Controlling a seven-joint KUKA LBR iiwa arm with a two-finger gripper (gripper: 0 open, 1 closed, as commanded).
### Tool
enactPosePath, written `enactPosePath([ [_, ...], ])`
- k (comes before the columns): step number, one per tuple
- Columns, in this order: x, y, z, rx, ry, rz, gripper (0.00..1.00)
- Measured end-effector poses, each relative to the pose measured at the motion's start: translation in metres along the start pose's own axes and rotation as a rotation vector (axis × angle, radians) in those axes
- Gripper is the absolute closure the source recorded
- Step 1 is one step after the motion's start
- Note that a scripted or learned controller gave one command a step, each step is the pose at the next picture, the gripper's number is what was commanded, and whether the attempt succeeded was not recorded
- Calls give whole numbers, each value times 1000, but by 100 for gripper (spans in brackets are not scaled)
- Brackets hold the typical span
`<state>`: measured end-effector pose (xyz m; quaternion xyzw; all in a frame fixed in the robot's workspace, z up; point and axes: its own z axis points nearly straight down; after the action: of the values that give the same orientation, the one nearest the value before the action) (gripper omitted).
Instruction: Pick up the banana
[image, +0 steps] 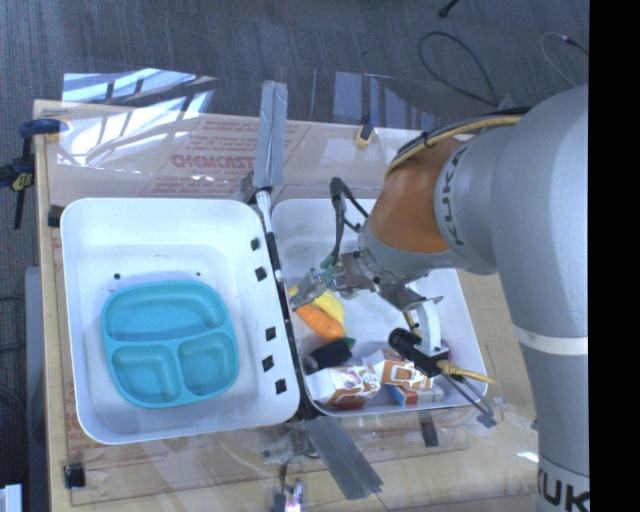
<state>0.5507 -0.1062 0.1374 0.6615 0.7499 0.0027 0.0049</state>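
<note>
Altogether: one banana (322, 303), one carrot (320, 320) — two bins (80, 240).

A small yellow banana (326, 303) lies in the right-hand white bin, near its left wall, partly hidden; its visible part is touching an orange carrot-shaped piece.

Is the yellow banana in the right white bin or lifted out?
In the bin. The yellow banana lies beside the orange carrot-shaped toy in the right white bin, under the gripper.
</note>
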Motion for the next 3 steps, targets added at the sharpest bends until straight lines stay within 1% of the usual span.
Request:
enactPosePath([
  [1, 35, -23, -55, 10, 4, -247, 0],
  [2, 6, -6, -6, -23, 0, -263, 0],
  [3, -1, 3, 7, -19, 16, -255, 0],
])
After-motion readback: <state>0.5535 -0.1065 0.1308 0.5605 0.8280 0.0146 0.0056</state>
